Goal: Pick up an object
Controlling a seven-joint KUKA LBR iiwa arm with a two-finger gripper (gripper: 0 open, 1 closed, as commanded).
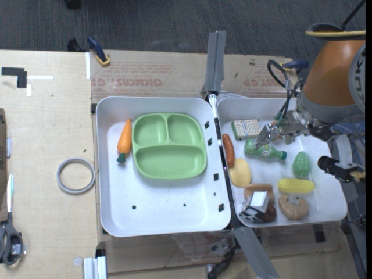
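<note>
- Setting: light wood counter (46,150) w/ two shallow white plastic bins side by side, dark carpet floor (174,10) beyond; brown cardboard sheet (151,74) under the bins' far edge.
- Nearest, left edge of counter: scissors w/ grey handles (10,237); a bit further in, grey ring of tape (76,175), lying flat, well apart from the bins.
- Right bin (337,214), near edge: dark brown & white packet-like item (258,205) at the near-left corner; tan bread-roll toy (293,207) just beside it on the right.
- Next row back: yellow corn-cob toy (296,185) lying crosswise, just behind the roll; yellow lemon-like toy (240,172) near the bin's left wall.
- Mid right bin: green leafy-textured veg toy (301,164); green plastic bottle (264,150) on its side; red-orange sausage toy (228,147) along the left wall.
- Far part of right bin: small box w/ dotted pattern (246,128).
- Left bin (163,214): pale green divided plastic plate (169,145), three compartments, in the far half; orange carrot toy (124,139) just beside the plate's left edge, green end toward the viewer.
- Arm comes in from the right, orange band (331,68) above the wrist; claw (272,133) low over the right bin, right at the green bottle. Can't tell how far the claw is parted, nor whether it has hold of the bottle.
- Far: grey metal post (215,60) between the bins' far ends; blue & yellow clamp (99,51) on the cardboard's far-left corner.
</note>
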